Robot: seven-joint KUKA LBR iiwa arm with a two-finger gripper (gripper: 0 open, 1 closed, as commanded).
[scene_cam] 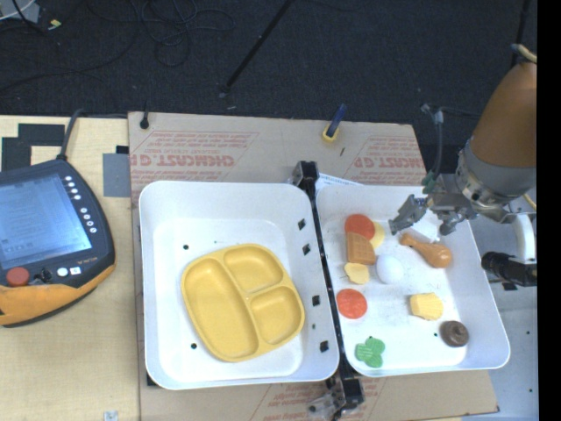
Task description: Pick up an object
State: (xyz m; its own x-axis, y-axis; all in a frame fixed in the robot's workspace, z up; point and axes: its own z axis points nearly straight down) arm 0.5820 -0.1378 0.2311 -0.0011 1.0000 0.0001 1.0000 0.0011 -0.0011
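White bins sit side by side on your bench: left bin (158,235) and right bin (486,323), their inner walls touching.

Left bin: one yellow tray (241,301) with three compartments, lying near the middle, turned at a slant.

Right bin, item by item:
- red piece (358,225), near the far edge;
- tan wafer (360,249), touching the red piece on its near side;
- yellow slice (357,274), just below the wafer;
- white egg (390,269), just beside the slice, near the bin's middle;
- brown drumstick (428,251), lying aslant toward the right edge;
- red disc (351,303), by the left wall;
- yellow chunk (426,306), right of the disc;
- green piece (371,352), at the near edge;
- brown donut (453,333), toward the near right corner.

Gripper (429,216): you see it over the far right part of the right bin, just above the drumstick, its fingers (405,214) spread wide with nothing between them.

Left of the bins, a grey and orange pendant (48,235) lies on the bench.
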